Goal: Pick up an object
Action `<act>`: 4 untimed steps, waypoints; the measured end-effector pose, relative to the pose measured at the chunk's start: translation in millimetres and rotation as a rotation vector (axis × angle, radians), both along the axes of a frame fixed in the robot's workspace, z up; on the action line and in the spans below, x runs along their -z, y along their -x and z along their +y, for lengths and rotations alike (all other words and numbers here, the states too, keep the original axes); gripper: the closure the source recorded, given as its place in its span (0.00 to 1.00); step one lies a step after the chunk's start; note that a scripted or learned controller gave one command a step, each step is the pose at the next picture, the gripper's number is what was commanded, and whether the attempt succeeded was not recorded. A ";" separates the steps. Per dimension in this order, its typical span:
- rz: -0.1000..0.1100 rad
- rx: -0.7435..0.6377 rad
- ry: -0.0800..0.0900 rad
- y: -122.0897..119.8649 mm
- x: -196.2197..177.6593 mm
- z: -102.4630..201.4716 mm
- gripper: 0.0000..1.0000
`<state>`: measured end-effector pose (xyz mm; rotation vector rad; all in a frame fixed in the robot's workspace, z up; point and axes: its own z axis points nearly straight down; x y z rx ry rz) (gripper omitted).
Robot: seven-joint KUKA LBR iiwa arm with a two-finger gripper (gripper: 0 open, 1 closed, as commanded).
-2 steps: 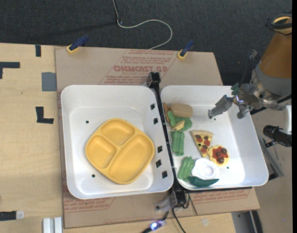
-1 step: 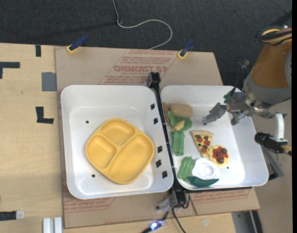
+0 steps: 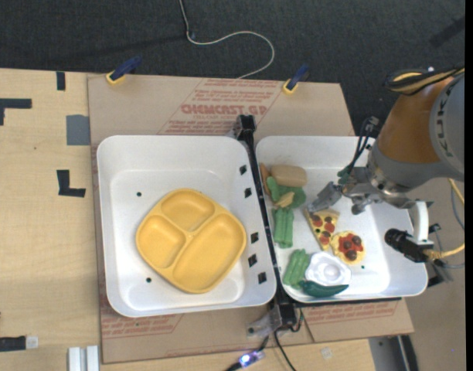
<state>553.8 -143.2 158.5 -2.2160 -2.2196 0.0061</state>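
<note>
The right bin (image 3: 376, 280) holds toy food. A brown bun (image 3: 290, 176) lies at its back left, with a long green pod (image 3: 284, 225) in front of it. Two pizza slices (image 3: 323, 226) (image 3: 350, 246) sit mid-bin. A white fried egg (image 3: 328, 270) and a dark green pepper (image 3: 324, 288) rest near the front wall. My gripper (image 3: 341, 202) hangs over the bin's middle, just behind the pizza slices, open, with nothing between its fingers.
The left bin (image 3: 117, 168) bears a yellow divided plate (image 3: 192, 240). A black divider clip line (image 3: 256, 207) runs between the bins. The grey and orange arm (image 3: 414, 141) covers the right bin's back right corner. A thin cable (image 3: 221, 37) lies behind the bins.
</note>
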 end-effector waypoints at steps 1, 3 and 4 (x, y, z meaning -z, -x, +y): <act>0.001 0.001 0.000 -6.3 56.7 -5.1 0.00; -0.005 0.000 0.002 -6.4 63.6 -4.3 1.00; -0.009 0.000 0.001 -5.1 17.6 4.6 1.00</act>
